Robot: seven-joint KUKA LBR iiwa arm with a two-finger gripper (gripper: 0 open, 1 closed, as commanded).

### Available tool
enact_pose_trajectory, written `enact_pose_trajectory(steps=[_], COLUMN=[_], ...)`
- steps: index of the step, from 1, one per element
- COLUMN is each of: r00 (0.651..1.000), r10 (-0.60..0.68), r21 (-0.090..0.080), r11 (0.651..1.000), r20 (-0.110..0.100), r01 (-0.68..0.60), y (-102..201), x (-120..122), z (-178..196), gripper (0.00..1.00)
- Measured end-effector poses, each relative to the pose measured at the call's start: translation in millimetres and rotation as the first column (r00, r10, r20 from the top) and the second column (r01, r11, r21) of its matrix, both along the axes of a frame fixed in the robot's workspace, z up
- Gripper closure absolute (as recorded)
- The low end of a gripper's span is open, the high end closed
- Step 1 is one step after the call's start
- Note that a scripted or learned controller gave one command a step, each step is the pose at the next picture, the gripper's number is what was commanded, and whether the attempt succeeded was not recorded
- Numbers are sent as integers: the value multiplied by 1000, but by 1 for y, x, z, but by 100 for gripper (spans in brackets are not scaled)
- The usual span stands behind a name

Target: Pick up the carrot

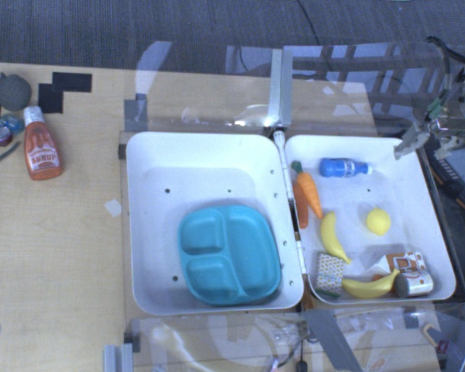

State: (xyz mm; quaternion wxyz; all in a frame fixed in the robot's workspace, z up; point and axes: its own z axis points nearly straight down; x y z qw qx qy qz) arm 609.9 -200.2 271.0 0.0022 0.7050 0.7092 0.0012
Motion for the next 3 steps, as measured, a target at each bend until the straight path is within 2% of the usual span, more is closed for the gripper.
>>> enact_pose_trajectory(steps=[1,2,3], r00=[979,861,838], r10=[205,508,546], r21=[0,-1,-6], r11=[979,861,838], r20=[0,1,2], r01=[-205,-508,-546], y=[70,155,113], x=[43,8,-17], z=[-81,-85,-175], gripper=[0,0,0])
